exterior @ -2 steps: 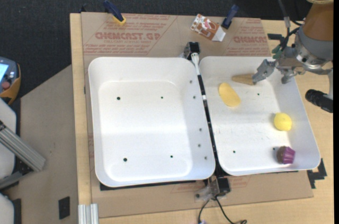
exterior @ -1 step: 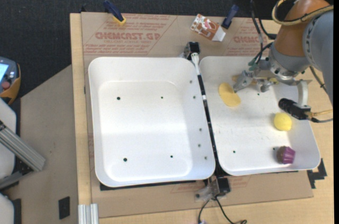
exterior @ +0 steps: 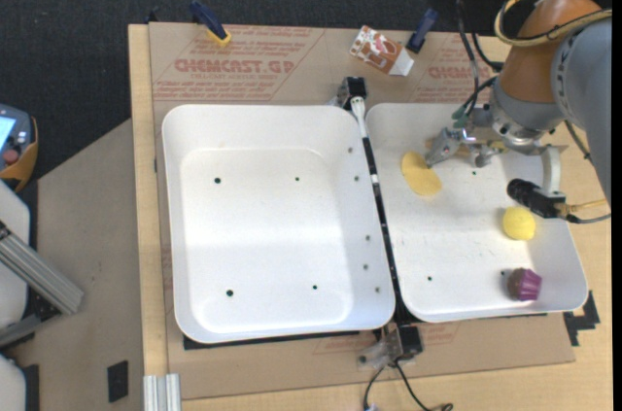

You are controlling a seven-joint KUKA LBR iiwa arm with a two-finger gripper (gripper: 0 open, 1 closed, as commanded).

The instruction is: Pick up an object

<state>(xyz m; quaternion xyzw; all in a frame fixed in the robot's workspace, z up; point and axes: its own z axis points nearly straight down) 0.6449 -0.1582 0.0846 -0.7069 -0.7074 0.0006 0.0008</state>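
Now | my gripper (exterior: 442,147) above yellow disc (exterior: 420,175), holding nothing; grip state unclear | risk: flat disc slips, fingers scrape bin (exterior: 466,292)

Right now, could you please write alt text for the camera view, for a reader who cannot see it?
A grey robot arm's gripper hovers above a flat yellow piece in the right white bin, which also holds a yellow ball and a purple object.

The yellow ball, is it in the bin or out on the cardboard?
In. The yellow ball sits on the white floor of the right bin, inside its rim.
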